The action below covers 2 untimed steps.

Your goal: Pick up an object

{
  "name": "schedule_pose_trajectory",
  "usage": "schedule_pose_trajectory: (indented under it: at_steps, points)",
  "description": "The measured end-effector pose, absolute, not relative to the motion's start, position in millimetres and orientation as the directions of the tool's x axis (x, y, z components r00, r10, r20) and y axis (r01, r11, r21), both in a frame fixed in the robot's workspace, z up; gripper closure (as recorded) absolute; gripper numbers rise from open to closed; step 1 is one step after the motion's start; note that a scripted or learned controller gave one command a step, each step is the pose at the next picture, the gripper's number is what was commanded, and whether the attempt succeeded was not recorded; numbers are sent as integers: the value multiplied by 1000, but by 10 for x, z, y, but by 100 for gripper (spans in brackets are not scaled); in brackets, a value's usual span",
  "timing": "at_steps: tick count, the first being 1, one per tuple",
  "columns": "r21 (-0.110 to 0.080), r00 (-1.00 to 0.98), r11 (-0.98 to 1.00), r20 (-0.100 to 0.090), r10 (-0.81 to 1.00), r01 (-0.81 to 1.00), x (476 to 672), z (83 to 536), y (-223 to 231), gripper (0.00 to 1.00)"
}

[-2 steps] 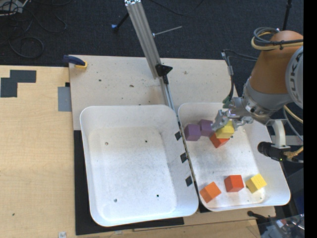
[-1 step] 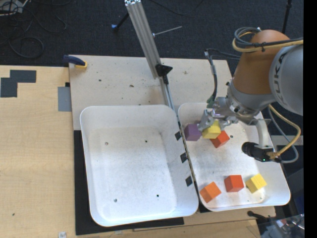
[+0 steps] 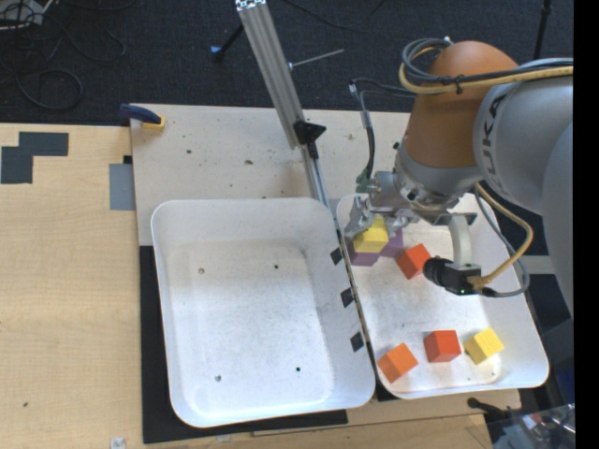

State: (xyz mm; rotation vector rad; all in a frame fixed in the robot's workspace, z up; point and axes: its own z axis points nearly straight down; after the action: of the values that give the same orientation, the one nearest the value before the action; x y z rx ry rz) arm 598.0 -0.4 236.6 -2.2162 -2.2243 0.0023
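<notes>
Blocks lie scattered in the right bin point(image 3: 524, 368): a yellow block point(image 3: 372, 238) sits on or against a purple block point(image 3: 379, 251) near the bin's upper left corner, a red-orange block point(image 3: 413, 261) lies just beside them, and along the lower edge rest an orange block point(image 3: 399, 361), a red block point(image 3: 442, 346) and a second yellow cube point(image 3: 484, 345). The left bin point(image 3: 187, 241) carries only dark specks. The gripper point(image 3: 374, 221) hangs right over the yellow block, close enough that its metal parts crowd the block's top, but whether it is clamped on anything or spread apart cannot be made out from this slanted view.

Judging by their look, these are small rigid cubes, likely wood or hard foam: light, stiff, not fragile, with flat parallel faces that suit a two-finger pinch. The yellow block seems the target; the best hold would be across two opposite side faces, squarely. Its perch on the purple one and the bin wall close by could make it tip or slide if the approach is off-centre
</notes>
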Motion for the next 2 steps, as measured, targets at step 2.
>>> schedule_pose_trajectory:
  at_steps: [2]
  points:
    - [-3, -3, 3, 1, 1000, 1000, 6198, 2357, 949, 100]
